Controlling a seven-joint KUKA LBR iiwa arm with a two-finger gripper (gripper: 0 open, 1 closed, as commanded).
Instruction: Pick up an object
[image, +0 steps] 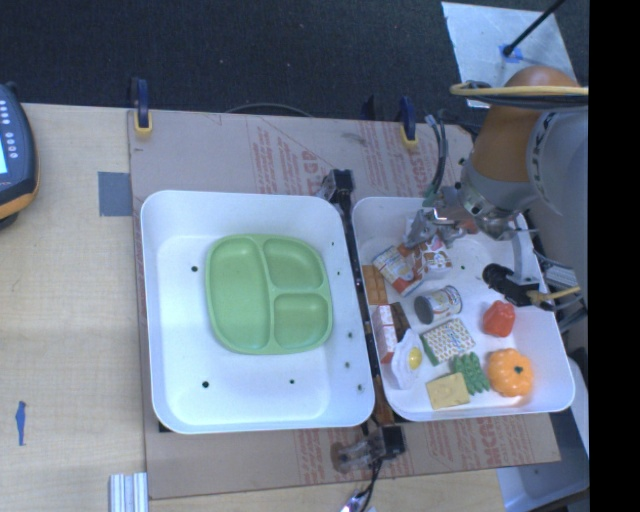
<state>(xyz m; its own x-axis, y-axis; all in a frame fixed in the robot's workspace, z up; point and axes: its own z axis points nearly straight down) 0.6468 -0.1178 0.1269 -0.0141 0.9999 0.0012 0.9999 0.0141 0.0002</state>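
The gripper (432, 222) is hovering over the crumpled packet (408, 264) in the right bin (560, 395), apparently lining up; finger state cannot be told.

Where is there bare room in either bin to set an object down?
Left bin: bare floor all around the green divided plate, widest along its near edge. Right bin: crowded with the orange pumpkin, can and packets.

Just left of the gripper (432, 222), a crinkled foil-like packet (408, 262) catches light. Below the gripper sit a shiny metal-looking can (438, 303) and a glossy plastic orange pumpkin (509, 372). Far left, the green divided plate (268, 294) looks smooth matt plastic, in a smooth white bin (170, 300) over matt cardboard (260, 150).
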